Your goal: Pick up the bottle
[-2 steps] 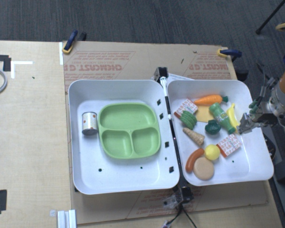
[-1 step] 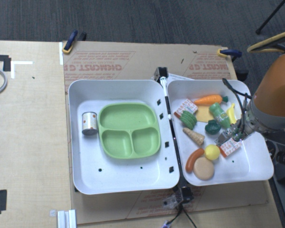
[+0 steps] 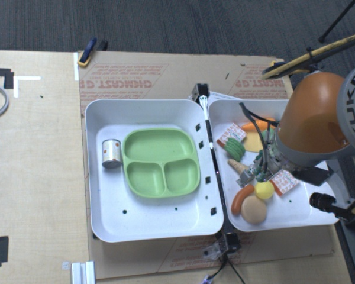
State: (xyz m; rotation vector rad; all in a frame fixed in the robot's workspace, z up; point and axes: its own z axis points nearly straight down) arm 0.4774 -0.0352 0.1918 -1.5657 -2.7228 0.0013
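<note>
The arm [image 3: 310, 120] hangs over the right bin [image 3: 296, 215]; I cannot tell how the jaws stand, and no bottle is lifted yet

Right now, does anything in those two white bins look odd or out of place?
One thing: a small can lies on its side in the left bin, beside the green divided plate, apart from the toy food heaped in the right bin.

Big glossy orange band [image 3: 310, 114] bulging above the wrist, grey casing beneath it, white letters on the grey shell at the edge, dark cables trailing off the arm's lower side
</note>
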